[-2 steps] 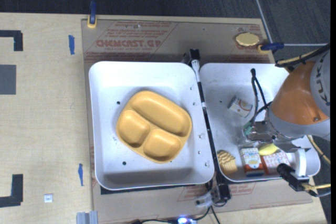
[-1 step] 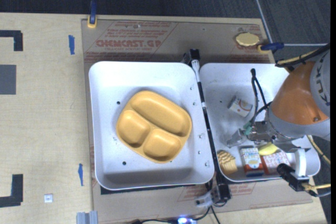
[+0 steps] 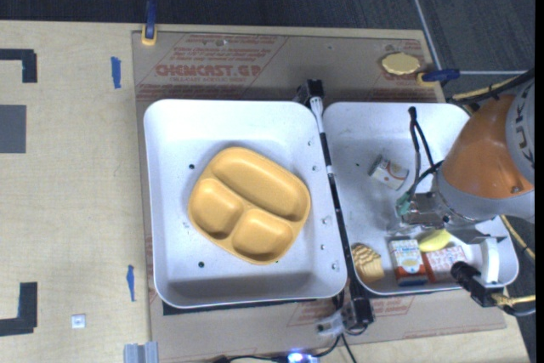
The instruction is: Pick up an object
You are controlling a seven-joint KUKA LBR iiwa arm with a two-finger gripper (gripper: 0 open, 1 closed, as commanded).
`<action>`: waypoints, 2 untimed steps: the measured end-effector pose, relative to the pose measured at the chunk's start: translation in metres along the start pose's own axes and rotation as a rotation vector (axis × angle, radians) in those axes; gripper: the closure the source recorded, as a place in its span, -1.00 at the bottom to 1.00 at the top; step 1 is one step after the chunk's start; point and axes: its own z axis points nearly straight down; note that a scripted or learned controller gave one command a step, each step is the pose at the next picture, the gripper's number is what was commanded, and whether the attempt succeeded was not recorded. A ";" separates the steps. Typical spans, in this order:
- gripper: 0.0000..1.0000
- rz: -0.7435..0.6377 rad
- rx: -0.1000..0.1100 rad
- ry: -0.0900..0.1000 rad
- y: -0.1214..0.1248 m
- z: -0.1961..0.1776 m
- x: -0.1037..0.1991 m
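My arm (image 3: 497,161), grey with a smooth orange band, reaches down into the right bin (image 3: 357,127). My gripper (image 3: 418,212) sits low over the cluster at that bin's near edge; whether it is spread or pinched I cannot tell. Just beneath it lie a small yellow lump (image 3: 435,240), two flat printed cartons (image 3: 406,259) side by side, and a ridged tan cookie (image 3: 367,261) in the near-left corner. A small white box (image 3: 388,172) lies apart toward the middle, with bare floor around it. In the left bin (image 3: 161,183) rests a glossy yellow tray (image 3: 247,204), rounded, with three hollows, well clear of the walls.
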 end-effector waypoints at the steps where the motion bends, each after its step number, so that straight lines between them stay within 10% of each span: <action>1: -1.00 0.000 0.000 0.000 0.000 0.000 0.000; 2: -1.00 0.000 0.012 0.003 -0.004 0.021 0.013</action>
